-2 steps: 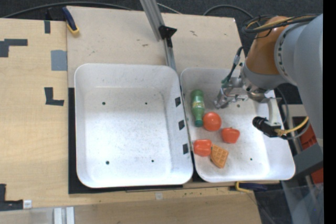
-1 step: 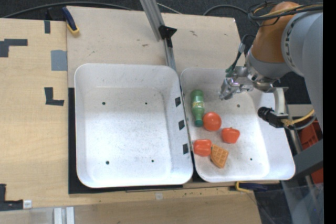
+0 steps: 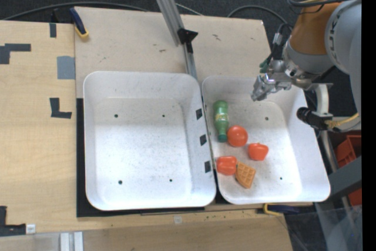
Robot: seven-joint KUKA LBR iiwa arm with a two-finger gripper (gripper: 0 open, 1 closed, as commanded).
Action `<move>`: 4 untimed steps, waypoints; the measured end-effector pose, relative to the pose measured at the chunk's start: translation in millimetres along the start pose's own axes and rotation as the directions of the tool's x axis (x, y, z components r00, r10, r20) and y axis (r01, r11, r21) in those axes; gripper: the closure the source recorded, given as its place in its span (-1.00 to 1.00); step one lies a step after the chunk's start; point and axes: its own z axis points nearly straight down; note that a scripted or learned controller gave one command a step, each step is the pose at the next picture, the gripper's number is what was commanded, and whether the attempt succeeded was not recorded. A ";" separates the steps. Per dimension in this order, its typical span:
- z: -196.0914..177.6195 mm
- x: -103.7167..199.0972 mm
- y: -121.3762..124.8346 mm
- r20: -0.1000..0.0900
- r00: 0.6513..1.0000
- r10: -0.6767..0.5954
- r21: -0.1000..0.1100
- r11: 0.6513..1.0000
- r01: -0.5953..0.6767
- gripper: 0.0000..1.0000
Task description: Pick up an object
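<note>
The right bin [image 3: 305, 179] holds a green bottle [image 3: 220, 119] lying near its left wall, a red tomato [image 3: 237, 136] beside it, a second red piece [image 3: 258, 151] to the right, a third red piece [image 3: 226, 165] lower down, and a tan waffle [image 3: 245, 175] at the front. My gripper [image 3: 260, 91] hangs over the back of the right bin, up and to the right of the bottle, with nothing seen between its fingers. It touches none of the objects.
The left bin [image 3: 94, 144] sits beside the right one, the two sharing a middle wall. A slanted metal pole [image 3: 167, 3] rises behind the bins. The arm [image 3: 320, 26] comes in from the right, with cables and a black bracket [image 3: 311, 116] near the right bin's edge.
</note>
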 end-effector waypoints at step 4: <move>-31.9 164.1 -22.6 -0.002 1.000 -0.004 0.008 1.000 0.005 1.00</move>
